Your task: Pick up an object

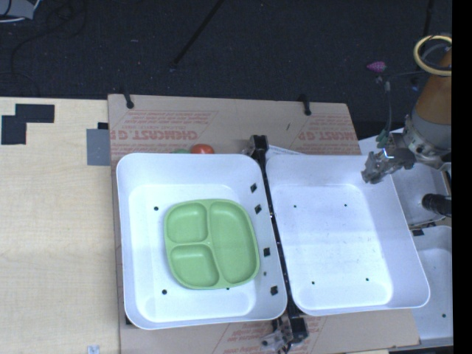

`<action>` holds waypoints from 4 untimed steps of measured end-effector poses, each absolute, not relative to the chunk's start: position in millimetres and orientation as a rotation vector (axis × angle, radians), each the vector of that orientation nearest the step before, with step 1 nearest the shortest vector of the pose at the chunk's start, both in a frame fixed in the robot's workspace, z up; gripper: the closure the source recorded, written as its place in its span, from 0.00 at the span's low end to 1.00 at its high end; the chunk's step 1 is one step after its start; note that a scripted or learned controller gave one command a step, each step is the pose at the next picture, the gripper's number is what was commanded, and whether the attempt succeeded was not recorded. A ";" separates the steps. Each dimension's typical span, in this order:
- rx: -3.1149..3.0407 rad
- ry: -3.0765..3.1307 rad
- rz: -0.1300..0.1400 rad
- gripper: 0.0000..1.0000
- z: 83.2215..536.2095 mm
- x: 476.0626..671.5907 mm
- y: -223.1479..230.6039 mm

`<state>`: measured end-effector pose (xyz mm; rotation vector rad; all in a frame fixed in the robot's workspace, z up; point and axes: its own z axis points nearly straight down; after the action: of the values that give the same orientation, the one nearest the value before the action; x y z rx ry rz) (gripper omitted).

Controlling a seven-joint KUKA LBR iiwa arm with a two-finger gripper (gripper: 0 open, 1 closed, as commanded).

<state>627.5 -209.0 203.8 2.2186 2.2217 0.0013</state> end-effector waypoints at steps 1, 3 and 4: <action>2.216 2.221 0.003 1.00 267.6 625.1 -211.6; 2.222 2.228 -0.004 1.00 259.0 600.5 -103.6; 2.219 2.230 -0.002 1.00 260.4 591.8 -49.3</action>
<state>591.8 -49.3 260.4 2.2193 2.2299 -0.0025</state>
